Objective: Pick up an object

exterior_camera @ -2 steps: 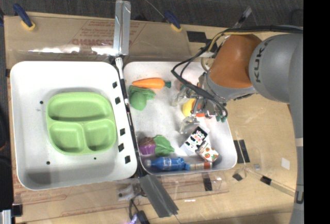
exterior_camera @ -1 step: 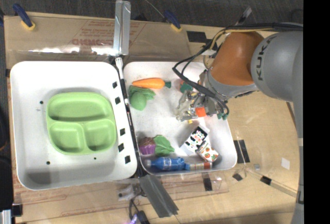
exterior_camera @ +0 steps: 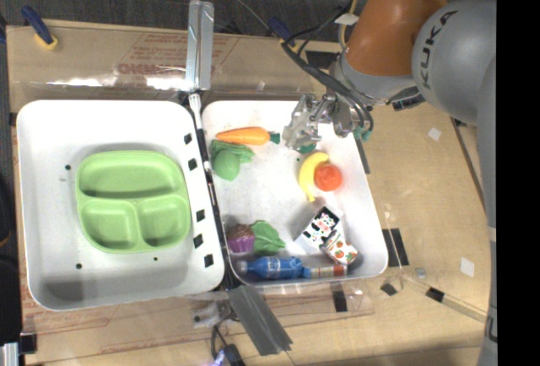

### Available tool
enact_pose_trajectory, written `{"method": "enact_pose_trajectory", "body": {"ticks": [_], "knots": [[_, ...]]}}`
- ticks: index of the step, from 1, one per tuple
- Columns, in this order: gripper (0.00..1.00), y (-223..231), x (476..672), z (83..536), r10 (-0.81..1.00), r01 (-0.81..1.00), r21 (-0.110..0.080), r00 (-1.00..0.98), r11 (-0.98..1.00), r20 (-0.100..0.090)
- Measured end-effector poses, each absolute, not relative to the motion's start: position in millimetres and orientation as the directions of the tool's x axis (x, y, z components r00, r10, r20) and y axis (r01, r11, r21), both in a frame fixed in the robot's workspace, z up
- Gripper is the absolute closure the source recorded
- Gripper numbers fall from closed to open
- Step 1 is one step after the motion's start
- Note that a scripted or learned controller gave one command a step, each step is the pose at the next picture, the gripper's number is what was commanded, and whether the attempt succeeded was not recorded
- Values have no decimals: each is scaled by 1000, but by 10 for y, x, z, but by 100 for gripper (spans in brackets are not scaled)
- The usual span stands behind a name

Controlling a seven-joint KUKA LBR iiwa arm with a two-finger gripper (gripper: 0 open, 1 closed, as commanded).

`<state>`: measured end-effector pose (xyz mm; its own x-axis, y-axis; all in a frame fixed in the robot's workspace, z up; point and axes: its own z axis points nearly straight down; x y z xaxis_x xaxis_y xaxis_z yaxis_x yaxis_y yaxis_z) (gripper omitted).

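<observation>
Grey arm is hovering its gripper (exterior_camera: pixel 305 126) over the right bin (exterior_camera: pixel 371 212), nothing visibly gripped, finger spread unclear. Banana (exterior_camera: pixel 307 169) is lying just below; approach step, calling for descending next.

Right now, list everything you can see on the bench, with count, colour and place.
bins: two, white, side by side on the bench
tray: one, green, three compartments, in the left bin
carrot: one, orange, top of the right bin
leafy toy: one, green, just below the carrot
banana: one, yellow, middle right of the right bin
tomato: one, orange-red, touching the banana
carton: one, black and white, lower right of the right bin
box: one, white with red spots, beside the carton
purple vegetable: one, purple with green leaf, lower left of the right bin
bottle: one, blue, along the bottom wall
arm: one, grey with orange band, from the right
gripper: one, metal, over the right bin's top edge
</observation>
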<state>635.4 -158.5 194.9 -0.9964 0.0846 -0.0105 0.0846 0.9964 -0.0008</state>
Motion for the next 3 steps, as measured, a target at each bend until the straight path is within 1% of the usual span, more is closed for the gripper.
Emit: {"method": "enact_pose_trajectory", "body": {"ticks": [1,2,3], "knots": [[100,-1445,5429,1977,430,430,0,-903,903,0],[100,-777,5909,2557,536,536,2,-844,844,-4],[100,-632,6347,1878,508,508,-3,-862,862,5]]}}
